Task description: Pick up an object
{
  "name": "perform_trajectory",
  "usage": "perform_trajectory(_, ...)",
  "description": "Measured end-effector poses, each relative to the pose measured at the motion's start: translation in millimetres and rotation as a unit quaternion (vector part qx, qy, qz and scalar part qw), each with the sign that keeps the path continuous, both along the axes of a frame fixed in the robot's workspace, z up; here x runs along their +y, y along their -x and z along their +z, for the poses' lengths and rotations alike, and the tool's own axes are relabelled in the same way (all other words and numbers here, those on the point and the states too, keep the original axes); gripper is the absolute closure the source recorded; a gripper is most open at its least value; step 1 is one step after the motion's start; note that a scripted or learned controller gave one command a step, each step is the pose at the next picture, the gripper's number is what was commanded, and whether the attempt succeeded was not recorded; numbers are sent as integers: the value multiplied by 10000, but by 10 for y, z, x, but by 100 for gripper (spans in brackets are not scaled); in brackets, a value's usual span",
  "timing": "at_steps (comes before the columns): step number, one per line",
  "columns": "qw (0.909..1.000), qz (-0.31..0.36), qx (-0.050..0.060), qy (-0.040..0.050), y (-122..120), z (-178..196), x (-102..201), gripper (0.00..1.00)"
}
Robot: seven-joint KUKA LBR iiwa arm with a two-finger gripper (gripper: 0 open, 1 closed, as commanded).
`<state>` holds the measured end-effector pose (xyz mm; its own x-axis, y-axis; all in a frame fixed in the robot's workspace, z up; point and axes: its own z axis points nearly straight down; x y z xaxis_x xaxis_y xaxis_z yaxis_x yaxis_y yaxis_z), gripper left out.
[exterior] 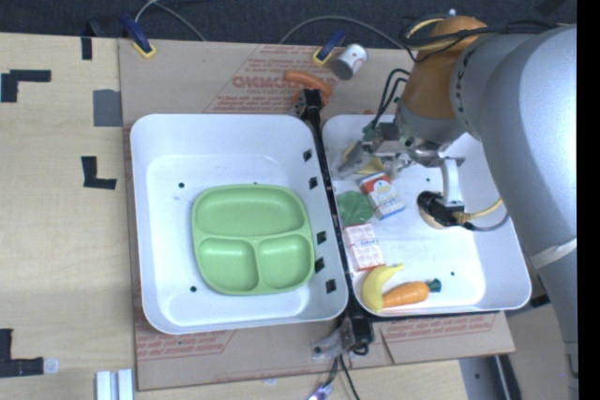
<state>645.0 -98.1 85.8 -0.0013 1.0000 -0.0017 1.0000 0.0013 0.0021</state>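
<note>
My gripper (367, 158) hangs low over the far left part of the right bin (487, 281). Just below it lies a small red and white carton (382, 196), and a flat green piece (354, 207) sits beside the carton against the bin's left wall. Nearer the front are a red-patterned white packet (363, 247), a yellow banana (375, 285) and an orange carrot (409, 293). I see nothing held in the gripper.
The left bin (159, 155) holds a green divided plate (252, 237). Behind the bins on the cardboard lie an orange tool (308, 81) and a small white cylinder (349, 61). The grey arm covers the right bin's far right corner.
</note>
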Motion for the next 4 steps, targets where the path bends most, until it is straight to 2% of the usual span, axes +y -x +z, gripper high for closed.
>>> perform_trajectory(1,10000,-1,-4,2,265,5,-93,0)
perform_trajectory(2,10000,3,0,-7,-239,-6,24,0)
perform_trajectory(3,10000,0,-9,17,-252,136,-8,100)
perform_trajectory(4,10000,0,-7,18,-250,133,-8,0)
